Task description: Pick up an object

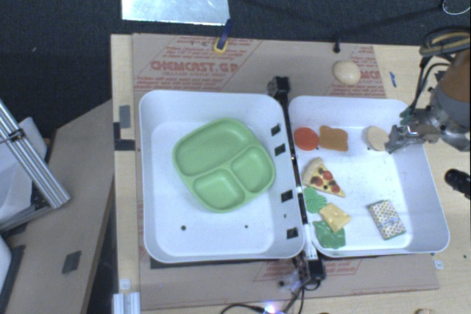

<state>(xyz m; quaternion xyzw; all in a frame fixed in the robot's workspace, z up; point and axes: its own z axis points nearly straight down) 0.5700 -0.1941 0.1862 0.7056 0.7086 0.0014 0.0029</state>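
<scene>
My claw hung over the far right edge of the right bin; how wide it stood, I could not tell. Just left of it lay a pale, round cookie, flat and smooth. Further left sat a toast-brown slice, a red disc and a pizza wedge. The left bin held a glossy green divided plate.
</scene>
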